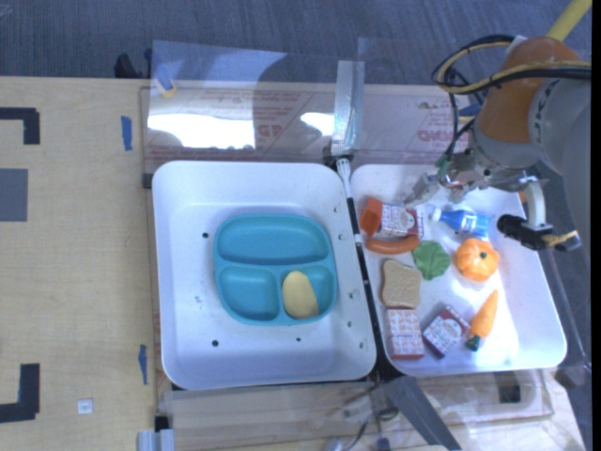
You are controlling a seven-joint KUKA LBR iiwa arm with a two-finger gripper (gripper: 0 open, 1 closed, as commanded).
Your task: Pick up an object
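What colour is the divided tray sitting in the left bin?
The divided tray is light blue, or turquoise, seen clearly in the camera view.

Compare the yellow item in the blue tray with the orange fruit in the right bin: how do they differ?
The yellow item is pale yellow and oval; the orange fruit is bright orange and rounder, with a green top. The yellow item lies alone in a compartment of the blue tray in the left bin; the orange fruit sits among other toy foods in the right bin. Both look like smooth toy foods.

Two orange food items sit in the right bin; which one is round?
The orange fruit, beside the green piece. The other, the carrot, is long and tapered and lies nearer the bin's front edge.
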